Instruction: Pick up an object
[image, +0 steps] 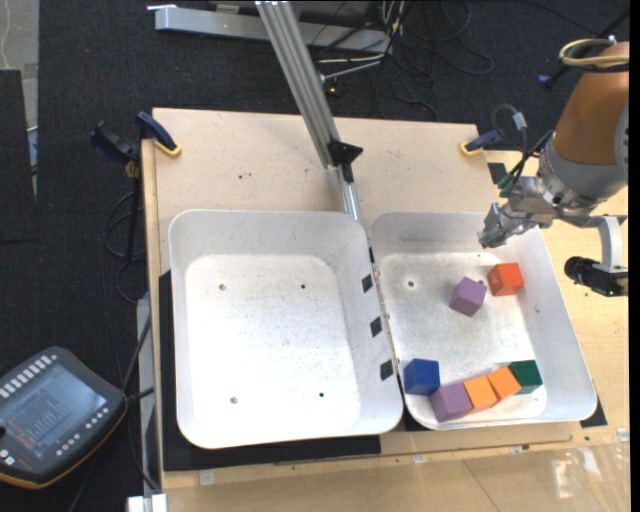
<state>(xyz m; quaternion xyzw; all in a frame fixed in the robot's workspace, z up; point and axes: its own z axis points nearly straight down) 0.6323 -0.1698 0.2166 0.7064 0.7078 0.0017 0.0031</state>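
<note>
The grey pincer (493, 237), grip state unclear, hung at the right white plastic bin's (560, 330) one-o'clock rim, near the orange cube (506, 278).

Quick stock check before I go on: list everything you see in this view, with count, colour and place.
Bins: 2, white, side by side on the bench; left bin, right bin.
Purple blocks: 2, right bin; one mid-bin, one in the near row.
Orange blocks: 2, right bin; one toward the far right, one in the near row.
Blue block: 1, right bin, near left.
Green block: 1, right bin, right end of the near row.
Clamps: 2, blue and yellow, far bench corners.
Pendant: 1, grey, floor at left.
Arm: 1, grey and orange, from the right.
Gripper: 1, over the right bin's far right.
</note>
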